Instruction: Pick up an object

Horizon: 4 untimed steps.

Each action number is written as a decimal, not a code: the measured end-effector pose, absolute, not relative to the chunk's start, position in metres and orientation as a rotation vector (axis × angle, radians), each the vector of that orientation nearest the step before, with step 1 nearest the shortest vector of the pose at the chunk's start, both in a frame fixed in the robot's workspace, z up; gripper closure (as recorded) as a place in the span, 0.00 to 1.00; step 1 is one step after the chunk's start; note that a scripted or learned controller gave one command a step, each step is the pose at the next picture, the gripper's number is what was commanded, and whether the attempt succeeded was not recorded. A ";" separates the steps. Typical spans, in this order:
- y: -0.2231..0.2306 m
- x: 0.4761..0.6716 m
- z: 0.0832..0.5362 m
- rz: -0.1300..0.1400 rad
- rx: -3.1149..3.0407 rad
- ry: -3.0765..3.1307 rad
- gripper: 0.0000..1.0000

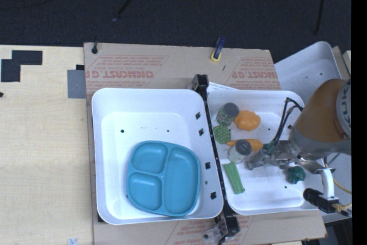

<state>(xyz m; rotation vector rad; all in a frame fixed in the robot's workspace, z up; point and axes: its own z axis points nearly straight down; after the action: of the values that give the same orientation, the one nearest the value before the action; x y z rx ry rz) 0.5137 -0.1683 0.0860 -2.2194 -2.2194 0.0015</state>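
The right bin (269, 203) holds several small objects. A grey-green round piece (230, 111) and an orange lump (248, 120) lie at the back. A green knobbly piece (222, 133) sits by the left wall. In the middle, a small bottle with a grey cap (241, 148) lies against an orange carrot-like piece (256, 144). A flat green stick (233, 177) lies toward the front, and a dark green object (296, 174) sits at the right under the arm. My gripper (259, 160) is low in the bin, just right of the capped bottle. I see nothing clearly held in it.
The left bin (109, 123) holds a blue divided plate (163, 177). A black hinge strip (207, 140) joins the two bins. The arm's orange band (321, 120) hangs over the right bin's right side. Cables and a black fitting (320, 199) sit at the front right corner.
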 end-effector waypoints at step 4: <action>-0.173 0.512 0.230 -0.002 -2.222 -2.223 1.00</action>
<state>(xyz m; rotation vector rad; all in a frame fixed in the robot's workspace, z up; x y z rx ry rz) 0.5117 -0.1731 0.2299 -2.2222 -2.2228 -0.0016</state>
